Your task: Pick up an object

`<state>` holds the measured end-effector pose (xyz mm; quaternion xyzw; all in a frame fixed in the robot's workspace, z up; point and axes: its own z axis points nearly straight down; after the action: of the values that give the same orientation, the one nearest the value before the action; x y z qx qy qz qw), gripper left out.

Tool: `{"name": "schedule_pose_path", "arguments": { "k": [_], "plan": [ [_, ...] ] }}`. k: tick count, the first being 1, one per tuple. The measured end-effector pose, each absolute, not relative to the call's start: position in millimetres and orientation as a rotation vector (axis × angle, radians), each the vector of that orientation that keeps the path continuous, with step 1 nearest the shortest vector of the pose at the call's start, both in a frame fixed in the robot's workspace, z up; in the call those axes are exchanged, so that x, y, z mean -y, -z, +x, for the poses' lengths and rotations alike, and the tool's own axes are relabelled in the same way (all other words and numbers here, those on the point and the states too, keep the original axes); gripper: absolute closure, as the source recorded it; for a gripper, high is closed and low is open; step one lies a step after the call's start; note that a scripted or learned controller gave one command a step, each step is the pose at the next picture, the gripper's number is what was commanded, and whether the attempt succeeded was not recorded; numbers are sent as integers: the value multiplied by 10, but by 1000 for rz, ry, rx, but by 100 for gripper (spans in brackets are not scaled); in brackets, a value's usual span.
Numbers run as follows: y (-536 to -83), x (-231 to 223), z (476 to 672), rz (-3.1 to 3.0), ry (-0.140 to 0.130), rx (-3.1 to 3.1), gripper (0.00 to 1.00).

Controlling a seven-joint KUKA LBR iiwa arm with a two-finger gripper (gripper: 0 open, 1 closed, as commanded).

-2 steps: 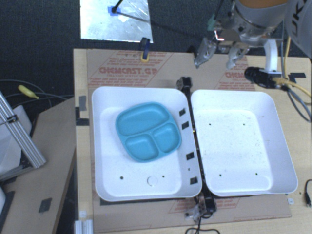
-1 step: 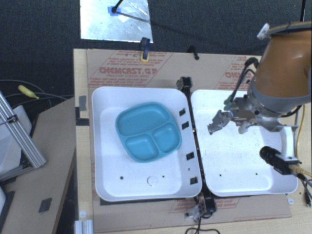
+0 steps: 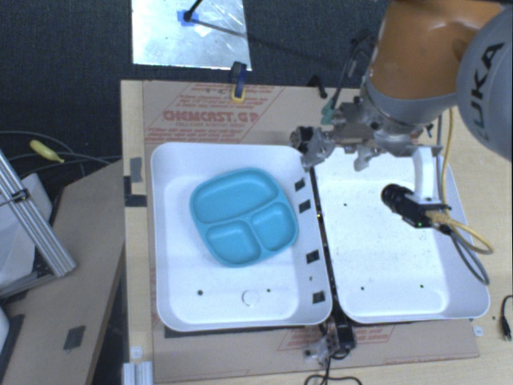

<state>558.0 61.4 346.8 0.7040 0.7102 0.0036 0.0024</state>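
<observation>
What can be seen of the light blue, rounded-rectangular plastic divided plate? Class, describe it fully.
The light blue, rounded-rectangular plastic divided plate looks smooth and moulded, with a raised rim and three compartments: one large along its upper side, two smaller below. It lies flat, face up, turned at a slant to the walls of the shallow white left bin, in the bin's upper middle. Its compartments hold nothing. It touches only the bin's floor.

Bench point(image 3: 96, 215), cardboard sheet point(image 3: 216, 111) atop, left white bin point(image 3: 176, 295), right white bin point(image 3: 385, 283) alongside

Arm point(image 3: 429, 46) hangs in from the view's right — tool point(image 3: 314, 144) jutting leftward.
</observation>
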Motion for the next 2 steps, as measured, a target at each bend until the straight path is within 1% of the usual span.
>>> {"name": "schedule_pose_path", "arguments": {
  "k": [1, 2],
  "plan": [
    [-3000, -1603, 5127, 2215, 1, -2231, 0],
    [-5260, -1688, 4982, 2210, -23, -2224, 0]
  ]
}}
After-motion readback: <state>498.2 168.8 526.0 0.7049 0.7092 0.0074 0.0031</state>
